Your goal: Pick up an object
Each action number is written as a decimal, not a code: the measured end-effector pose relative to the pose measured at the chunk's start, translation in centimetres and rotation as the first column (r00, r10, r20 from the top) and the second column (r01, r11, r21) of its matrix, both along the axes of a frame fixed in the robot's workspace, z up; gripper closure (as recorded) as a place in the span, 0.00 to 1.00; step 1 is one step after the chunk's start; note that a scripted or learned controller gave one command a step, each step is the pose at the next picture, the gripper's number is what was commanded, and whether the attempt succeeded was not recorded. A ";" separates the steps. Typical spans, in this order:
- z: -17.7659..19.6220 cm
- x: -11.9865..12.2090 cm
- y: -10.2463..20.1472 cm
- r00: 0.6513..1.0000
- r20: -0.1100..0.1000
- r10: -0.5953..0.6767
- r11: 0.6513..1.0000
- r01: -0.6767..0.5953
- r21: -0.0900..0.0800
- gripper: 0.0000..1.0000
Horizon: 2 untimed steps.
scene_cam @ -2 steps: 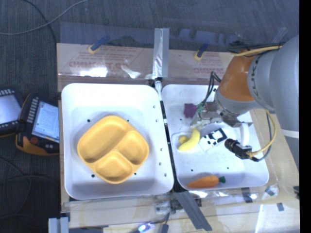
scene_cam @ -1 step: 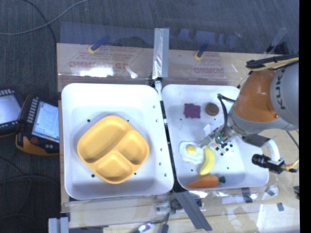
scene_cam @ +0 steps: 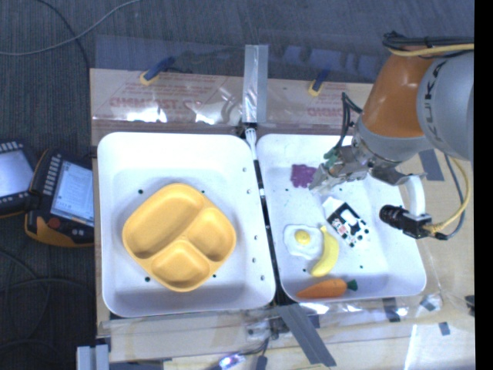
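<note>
Running out past the right edge: the arm [scene_cam: 431, 75], cut off above its orange band. Hiding under the gripper [scene_cam: 333, 169]: part of the purple object [scene_cam: 301, 176], too small and blurred for identifying, with the finger state impossible to tell. Sitting half cut by the left edge: a screen device [scene_cam: 15, 172]; blurring beyond reading: the marks on the small white card [scene_cam: 348, 223].
</note>
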<state>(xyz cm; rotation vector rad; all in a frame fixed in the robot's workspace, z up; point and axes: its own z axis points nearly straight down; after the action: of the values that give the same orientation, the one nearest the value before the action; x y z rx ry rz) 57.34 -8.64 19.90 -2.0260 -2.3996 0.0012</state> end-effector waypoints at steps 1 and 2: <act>-2.0 -2.8 -9.2 0.981 0.001 0.194 0.981 -0.194 -0.002 1.00; -3.6 -2.5 -5.3 0.991 0.000 -0.132 0.991 0.132 0.000 1.00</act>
<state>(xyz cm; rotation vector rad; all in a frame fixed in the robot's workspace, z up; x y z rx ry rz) 54.84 -13.95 16.29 -2.1796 -2.2606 0.0009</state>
